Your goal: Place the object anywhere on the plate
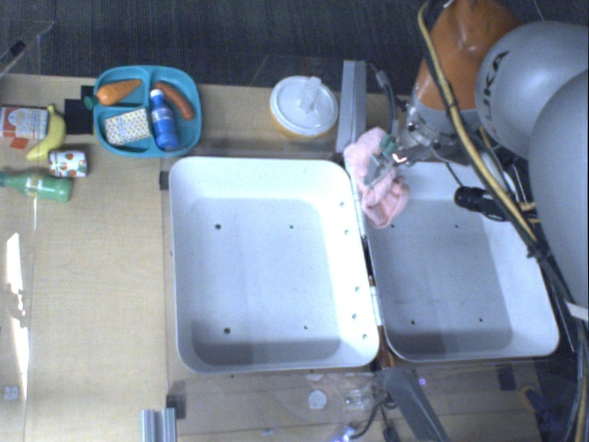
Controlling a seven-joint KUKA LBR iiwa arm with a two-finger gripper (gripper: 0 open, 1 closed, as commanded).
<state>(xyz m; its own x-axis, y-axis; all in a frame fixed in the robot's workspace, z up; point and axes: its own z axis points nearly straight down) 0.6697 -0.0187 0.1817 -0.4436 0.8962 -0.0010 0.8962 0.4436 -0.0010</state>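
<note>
A soft pink cloth [379,184] hangs over the far left corner of the right bin [460,288], by the divider between the bins. My gripper [394,153] reaches in from the right and is shut on the cloth's upper part, with pink folds bunched around its fingertips. The blue divided plate [190,93] sits on the bench at the far left, beyond the left bin [267,256]. It holds a toy carrot [120,90], a sausage [180,103], a blue bottle [163,123] and a cracker [127,127].
A white lidded cup [304,107] stands on the bench between the plate and the gripper. A banana [51,133], a small can [67,163], a green bottle [37,186] and a box [20,122] lie at the left edge. Cables trail along the arm on the right.
</note>
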